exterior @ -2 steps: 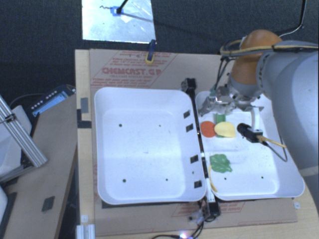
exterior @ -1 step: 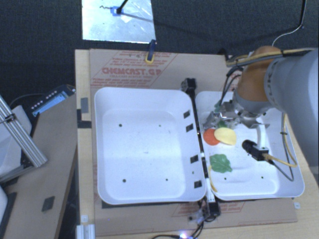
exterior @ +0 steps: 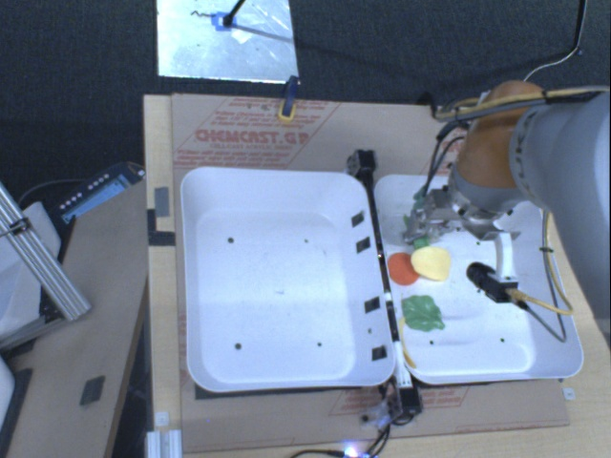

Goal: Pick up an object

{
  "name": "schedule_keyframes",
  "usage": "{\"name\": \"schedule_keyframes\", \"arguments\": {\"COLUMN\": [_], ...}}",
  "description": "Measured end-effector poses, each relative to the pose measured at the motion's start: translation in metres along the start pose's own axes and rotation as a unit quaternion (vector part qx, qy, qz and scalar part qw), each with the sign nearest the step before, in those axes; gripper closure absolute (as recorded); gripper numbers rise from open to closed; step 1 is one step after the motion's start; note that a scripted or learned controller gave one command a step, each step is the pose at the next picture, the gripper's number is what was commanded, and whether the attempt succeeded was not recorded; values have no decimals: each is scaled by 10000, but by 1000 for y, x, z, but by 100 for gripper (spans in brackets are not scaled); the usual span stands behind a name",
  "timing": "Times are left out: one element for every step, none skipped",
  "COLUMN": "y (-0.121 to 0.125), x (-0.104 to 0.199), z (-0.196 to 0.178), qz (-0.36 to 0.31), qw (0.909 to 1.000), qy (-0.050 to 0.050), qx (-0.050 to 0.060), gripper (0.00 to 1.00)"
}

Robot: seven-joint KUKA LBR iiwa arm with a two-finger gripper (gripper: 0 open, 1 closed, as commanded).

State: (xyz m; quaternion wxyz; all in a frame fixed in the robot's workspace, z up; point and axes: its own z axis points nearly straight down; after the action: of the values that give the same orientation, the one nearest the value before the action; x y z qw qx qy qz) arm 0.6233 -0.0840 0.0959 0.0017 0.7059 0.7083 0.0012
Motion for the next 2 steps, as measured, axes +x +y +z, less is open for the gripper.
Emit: {"name": "schedule_keyframes", "arguments": {"y": [-26, -19], "x": [-38, 1], "z": [12, 0], "qz": [20, -13], "qw": [10000, 10000], "qy": [2, 4], "qx": [25, 11], "gripper": [100, 100]}}
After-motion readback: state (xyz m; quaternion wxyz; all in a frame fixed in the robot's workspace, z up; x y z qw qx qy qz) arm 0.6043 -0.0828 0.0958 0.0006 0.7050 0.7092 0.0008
